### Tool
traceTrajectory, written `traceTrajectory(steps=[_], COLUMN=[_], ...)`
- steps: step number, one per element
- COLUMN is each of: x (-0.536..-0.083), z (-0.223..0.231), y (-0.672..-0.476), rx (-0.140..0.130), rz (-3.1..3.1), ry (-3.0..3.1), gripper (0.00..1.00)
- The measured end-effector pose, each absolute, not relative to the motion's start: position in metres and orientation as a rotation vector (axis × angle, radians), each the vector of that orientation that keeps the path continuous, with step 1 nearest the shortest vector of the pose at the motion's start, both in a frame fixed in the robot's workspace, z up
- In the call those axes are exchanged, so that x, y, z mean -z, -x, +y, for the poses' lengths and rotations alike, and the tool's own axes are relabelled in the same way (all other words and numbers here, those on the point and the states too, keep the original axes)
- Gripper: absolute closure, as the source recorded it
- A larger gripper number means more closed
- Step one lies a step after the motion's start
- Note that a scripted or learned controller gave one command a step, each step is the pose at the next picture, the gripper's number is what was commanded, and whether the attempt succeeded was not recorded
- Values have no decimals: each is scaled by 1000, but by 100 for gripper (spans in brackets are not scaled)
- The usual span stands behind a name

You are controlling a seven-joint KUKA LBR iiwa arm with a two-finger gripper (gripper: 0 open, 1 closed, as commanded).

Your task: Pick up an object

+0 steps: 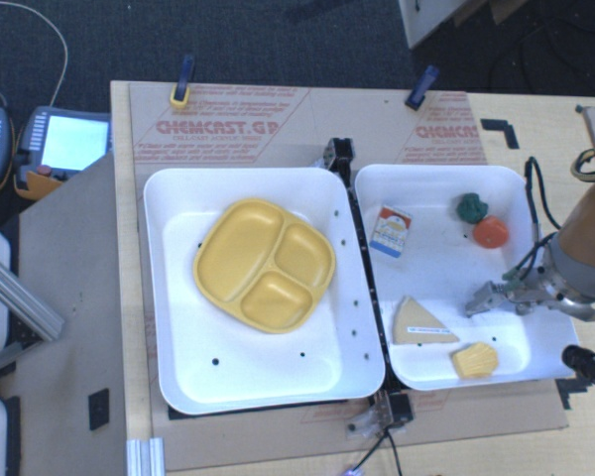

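The arm enters from the right and its gripper (pixel 481 302) sits low over the right bin (pixel 431 179), near the bin's middle. The claw is spread apart, with one tip pointing left toward the cheese wedge (pixel 422 322). Nothing lies between the tips.

Contents of the right bin:
- A small carton (pixel 390 231) lies toward the far left corner.
- A green lump (pixel 471 206) and a red ball (pixel 491 233) lie touching at the far right.
- The cheese wedge lies toward the near left, just beside the claw and apart from it.
- A yellow ridged piece (pixel 474 361) lies at the near edge, below the claw.

The left bin (pixel 169 266) holds a yellow divided plate (pixel 265 264), well apart from the arm.

Task status: no object is lifted. Every item rests on a bin floor. The approach appears complete or nearly so; the closing, the grasp and the lift remain.

Judged target: the cheese wedge is the closest item, with the yellow ridged piece as the alternative. The target cannot be confirmed from this view. The wedge's sloped, flat shape may slip out of a closing claw.
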State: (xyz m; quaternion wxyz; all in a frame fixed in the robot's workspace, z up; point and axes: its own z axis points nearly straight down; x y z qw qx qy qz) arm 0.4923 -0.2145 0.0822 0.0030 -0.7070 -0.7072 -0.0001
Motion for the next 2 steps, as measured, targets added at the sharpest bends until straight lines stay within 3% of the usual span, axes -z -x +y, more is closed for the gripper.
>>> traceTrajectory(steps=[1, 2], x=[-95, -157], z=[-215, -222], y=[-493, -496], rx=[1, 3], rz=[-2220, -2227], ry=[2222, 2226], gripper=[100, 100])
